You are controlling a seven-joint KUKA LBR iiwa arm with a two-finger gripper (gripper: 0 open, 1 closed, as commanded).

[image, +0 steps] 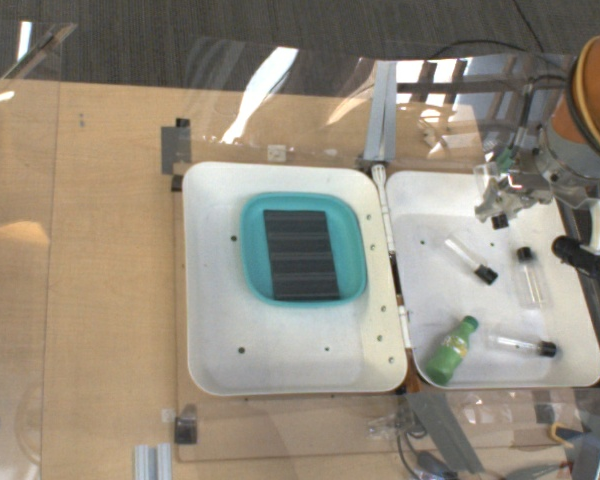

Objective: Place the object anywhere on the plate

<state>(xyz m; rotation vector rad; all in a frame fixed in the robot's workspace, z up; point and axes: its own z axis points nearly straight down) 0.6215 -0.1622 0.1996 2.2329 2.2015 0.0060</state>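
Bins sit side by side on the bench: the left white shallow bin (210, 298) holds a teal square plate (352, 258) with a dark ribbed rectangular mat (300, 255) lying on its middle. In the right white bin (420, 218), a green plastic bottle (450, 351) lies tilted at the near left corner, with three clear capped vials to its right: one (471, 261) mid-bin, one (528, 273) further right, one (525, 345) near the front edge. The gripper (500, 203) hangs over the far right part of this bin, apart from every object, nothing between its fingers, though how wide they stand I cannot tell.
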